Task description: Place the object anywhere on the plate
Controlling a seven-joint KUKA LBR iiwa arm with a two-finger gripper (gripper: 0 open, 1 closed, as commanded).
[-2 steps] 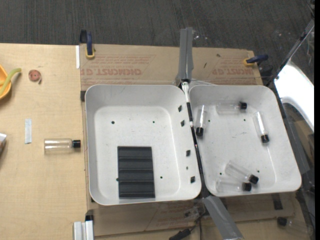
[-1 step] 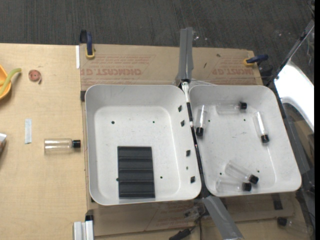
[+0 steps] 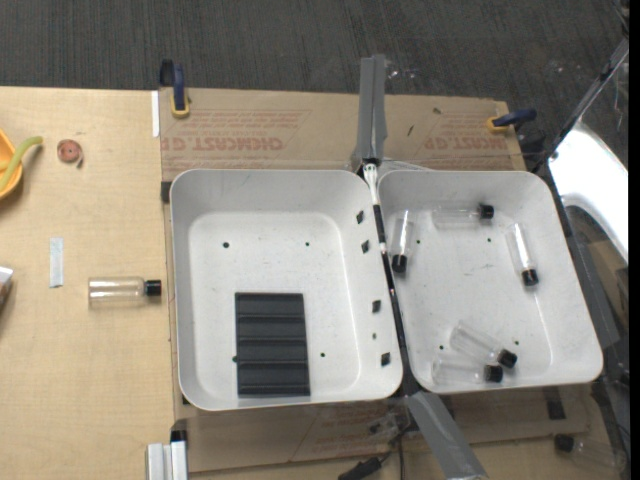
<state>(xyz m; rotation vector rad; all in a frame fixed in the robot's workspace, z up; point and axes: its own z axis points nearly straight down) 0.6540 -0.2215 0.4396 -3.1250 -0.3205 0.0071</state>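
Near the front edge of the left white bin (image 3: 185, 268) lies the black ribbed plate (image 3: 271, 344). Several clear black-capped vials (image 3: 522, 253) lie in the right white bin (image 3: 560, 268). Pick-up not yet begun. Tool state cannot be told. Next move calls for grasping one vial.

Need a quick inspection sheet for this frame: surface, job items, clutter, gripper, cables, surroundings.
Surface: wooden bench with cardboard under two white bins, left bin and right bin, side by side.
Job's things: black ridged plate flat in the left bin, near its front. Clear vials with black caps in the right bin: one at the left wall, one at the back, one at the right, two at the front.
Clutter: another vial on the bench left of the bins; yellow object at the left edge.
Gripper: nothing seen.
Cables: nothing seen.
Surroundings: blue clamps on the cardboard's back edge; dark floor beyond.
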